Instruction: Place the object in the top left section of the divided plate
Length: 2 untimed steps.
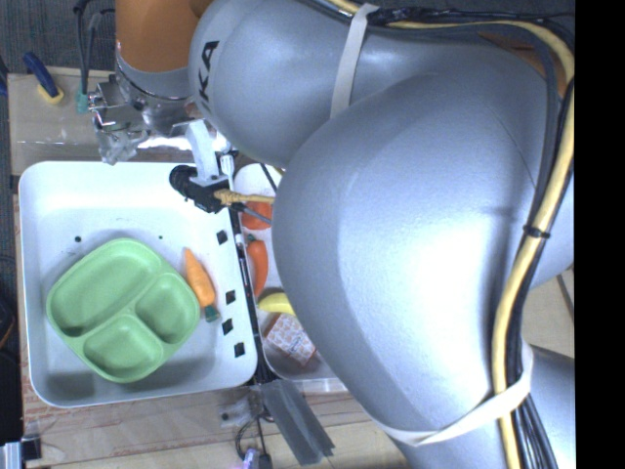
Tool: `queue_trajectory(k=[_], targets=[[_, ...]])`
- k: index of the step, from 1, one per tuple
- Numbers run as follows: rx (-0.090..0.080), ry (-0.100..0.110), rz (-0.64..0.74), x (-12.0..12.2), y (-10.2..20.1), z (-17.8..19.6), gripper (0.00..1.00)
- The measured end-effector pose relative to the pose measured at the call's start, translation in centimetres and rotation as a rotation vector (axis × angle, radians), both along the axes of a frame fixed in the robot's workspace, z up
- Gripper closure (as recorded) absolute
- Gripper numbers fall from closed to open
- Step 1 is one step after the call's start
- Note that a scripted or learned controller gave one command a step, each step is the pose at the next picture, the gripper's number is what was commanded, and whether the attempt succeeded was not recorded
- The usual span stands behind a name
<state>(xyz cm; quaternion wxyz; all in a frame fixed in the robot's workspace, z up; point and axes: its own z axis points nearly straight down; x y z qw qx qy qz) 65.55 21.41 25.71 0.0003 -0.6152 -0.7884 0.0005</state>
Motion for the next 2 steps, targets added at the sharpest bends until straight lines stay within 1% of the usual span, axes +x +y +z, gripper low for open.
queue_trajectory(k=[1,2], targets=[[0.000,-0.002,0.054,0.0,-0.2,1.6,1.00],[0.000,0.003,0.375,-0.2,-0.2,0.2,1.00]])
